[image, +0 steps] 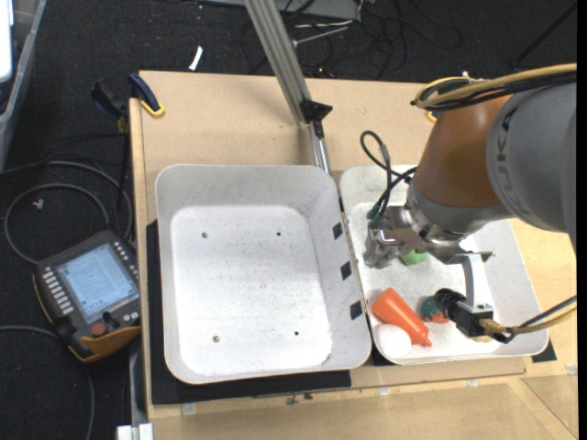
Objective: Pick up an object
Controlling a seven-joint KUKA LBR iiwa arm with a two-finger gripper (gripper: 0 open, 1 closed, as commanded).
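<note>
The grey arm's metal gripper [383,246] hangs low in the right-hand shallow white bin [523,273], beside a small green object [415,257]. Its bulk hides the grasp, so seemingly nothing is lifted yet; an orange carrot-shaped toy [401,314] lies just nearer the bin's front.

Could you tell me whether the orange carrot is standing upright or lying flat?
Lying flat: the orange carrot rests lengthwise on the right bin's floor.

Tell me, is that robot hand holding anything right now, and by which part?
It cannot be told. The hand is low in the right bin beside a green object, with its tips hidden.
</note>
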